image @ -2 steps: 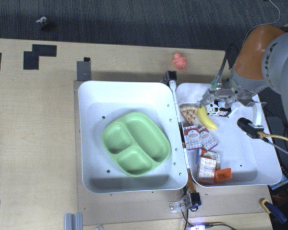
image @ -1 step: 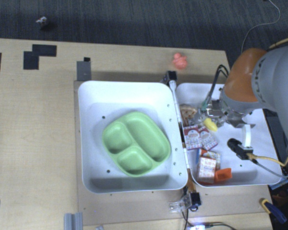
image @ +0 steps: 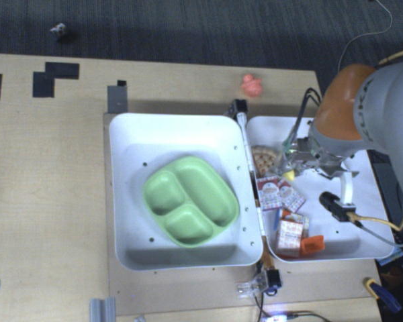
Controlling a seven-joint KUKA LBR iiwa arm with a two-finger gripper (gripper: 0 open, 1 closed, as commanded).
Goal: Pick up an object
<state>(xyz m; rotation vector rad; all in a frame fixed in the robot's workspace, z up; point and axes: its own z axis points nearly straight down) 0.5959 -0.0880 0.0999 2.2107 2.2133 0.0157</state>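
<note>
My gripper (image: 290, 170) hangs low over the right bin (image: 366, 247), above the upper left of its pile. Just under it lie a round speckled brown packet (image: 263, 158) and a small yellow piece (image: 289, 176). Red-and-white packets (image: 277, 194) lie below that, with a red-and-white box (image: 289, 233) and an orange piece (image: 312, 244) nearer the front wall. Nothing shows between the fingers, and the wrist hides their tips.
The left bin (image: 127, 139) holds a green three-compartment tray (image: 190, 198). A pink object (image: 252, 84) lies on the bench behind the bins. Black patches (image: 54, 77) mark the bench at far left.
</note>
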